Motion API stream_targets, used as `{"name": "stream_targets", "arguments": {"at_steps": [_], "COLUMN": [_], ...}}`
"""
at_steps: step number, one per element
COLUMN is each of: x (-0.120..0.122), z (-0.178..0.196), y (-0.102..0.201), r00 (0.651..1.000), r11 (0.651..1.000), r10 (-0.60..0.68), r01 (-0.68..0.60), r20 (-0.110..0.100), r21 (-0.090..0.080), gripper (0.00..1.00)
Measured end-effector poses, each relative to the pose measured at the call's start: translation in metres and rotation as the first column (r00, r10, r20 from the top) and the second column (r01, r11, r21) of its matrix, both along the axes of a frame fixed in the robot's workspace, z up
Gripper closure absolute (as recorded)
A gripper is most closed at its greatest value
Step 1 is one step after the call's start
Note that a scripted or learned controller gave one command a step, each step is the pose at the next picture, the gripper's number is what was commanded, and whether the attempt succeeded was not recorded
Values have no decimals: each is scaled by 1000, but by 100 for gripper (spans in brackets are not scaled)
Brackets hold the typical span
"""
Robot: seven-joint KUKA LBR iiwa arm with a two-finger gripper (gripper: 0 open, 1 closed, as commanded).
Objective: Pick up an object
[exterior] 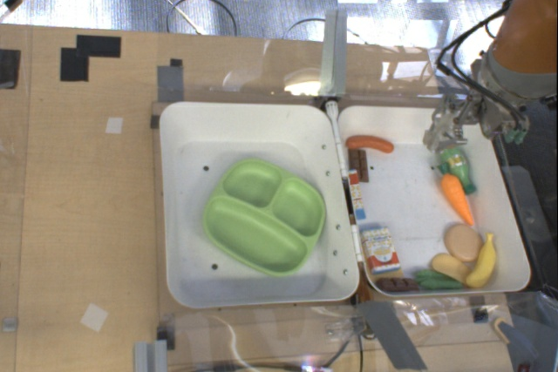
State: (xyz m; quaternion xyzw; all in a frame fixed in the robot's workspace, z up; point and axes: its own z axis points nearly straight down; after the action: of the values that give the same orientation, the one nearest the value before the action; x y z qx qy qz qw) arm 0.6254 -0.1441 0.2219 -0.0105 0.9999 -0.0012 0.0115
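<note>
My gripper (447,133) hangs over the far right corner of the right bin (410,187), open, with nothing between its fingers. Just in front of it lies a toy carrot (459,199), its green top (455,163) nearest the gripper. A red sausage (370,144) lies to the gripper's left by the far wall. In the near right corner a banana (482,261), a tan egg-shaped piece (462,241), a yellow piece (447,266) and a green pod (438,279) are bunched together. A small carton (380,246) and a brown bar (397,283) sit near the front.
The left bin (183,274) holds a green divided plate (264,215). A dark brown bar (358,164) and a red and white stick (355,194) lie along the divider (342,187) between the bins. Cables (462,48) loop beside the arm's orange band (532,22).
</note>
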Motion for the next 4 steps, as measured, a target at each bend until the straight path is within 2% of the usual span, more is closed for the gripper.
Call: {"name": "stream_targets", "arguments": {"at_steps": [1,3,4], "x": [1,6,6], "z": [9,35,35], "y": [0,2,2], "r00": [1000,1000,1000], "r11": [1000,1000,1000], "r10": [1,8,9], "r01": [-1,-8,-9], "r20": [1,22,22], "r21": [0,-3,-2], "gripper": [100,100,0]}}
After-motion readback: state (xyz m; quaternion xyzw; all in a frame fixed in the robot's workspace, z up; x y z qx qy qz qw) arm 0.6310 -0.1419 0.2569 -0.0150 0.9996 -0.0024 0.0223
